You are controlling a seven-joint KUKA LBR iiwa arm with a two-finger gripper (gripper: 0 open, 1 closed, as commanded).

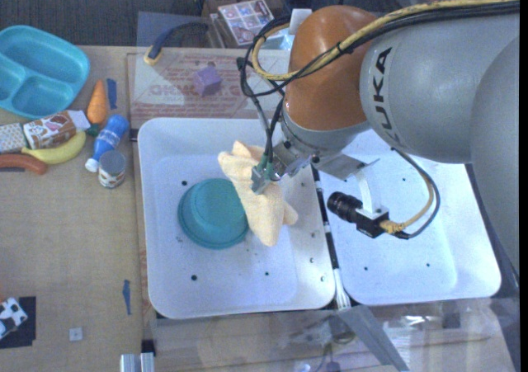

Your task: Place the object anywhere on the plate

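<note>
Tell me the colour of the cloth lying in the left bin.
Pale yellow. The cloth shows in the camera view, beside the teal plate.

Bright, even overhead light; glare on white bins (165, 280) and arm (445, 82); soft shadows; slightly blurry, low resolution throughout.

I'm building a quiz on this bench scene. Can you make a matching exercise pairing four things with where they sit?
Things:
1. round teal plate
2. crumpled yellow cloth
3. small purple block
4. light blue divided tray

Places:
A. on the wooden bench, far left
B. left white bin, under the gripper
C. on the printed board behind the bins
D. left white bin, left of the cloth

Pairs: 1-D, 2-B, 3-C, 4-A
</note>
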